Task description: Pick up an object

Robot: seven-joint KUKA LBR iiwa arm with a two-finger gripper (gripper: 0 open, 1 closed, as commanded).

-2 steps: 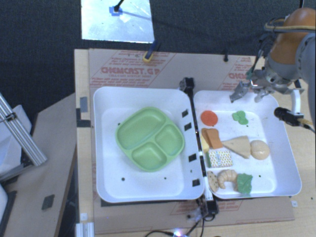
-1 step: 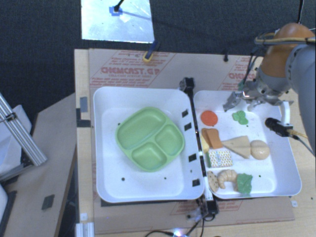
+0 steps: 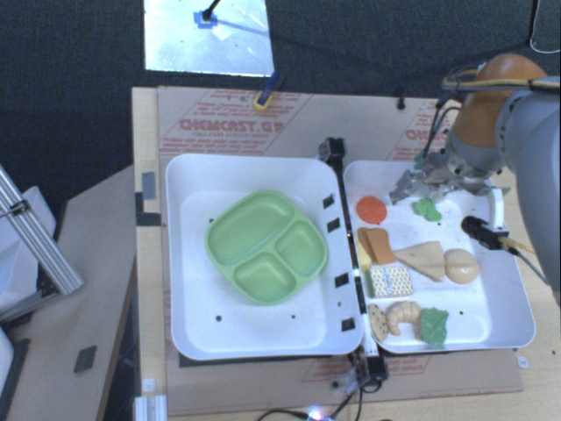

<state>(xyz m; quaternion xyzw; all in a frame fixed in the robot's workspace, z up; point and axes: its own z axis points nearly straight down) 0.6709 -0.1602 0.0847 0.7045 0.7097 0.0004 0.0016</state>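
Observation:
My gripper (image 3: 410,188) hangs low over the far part of the right bin (image 3: 508,301), reaching in from the right. A small green leafy piece (image 3: 428,208) lies just in front of it, and a red-orange disc (image 3: 371,210) lies to its left. Nearer the front lie an orange block (image 3: 379,246), a beige wedge (image 3: 423,260), a pale round bun (image 3: 461,267), a patterned square cracker (image 3: 391,281), a croissant (image 3: 401,314), a cookie (image 3: 379,323) and a green chunk (image 3: 434,324). Nothing shows in the gripper's grasp.
The left bin (image 3: 188,323) holds a light green divided plate (image 3: 266,245). A black clipped divider (image 3: 344,235) runs between the two bins. The arm's grey body (image 3: 535,156) stands over the right bin's far right corner.

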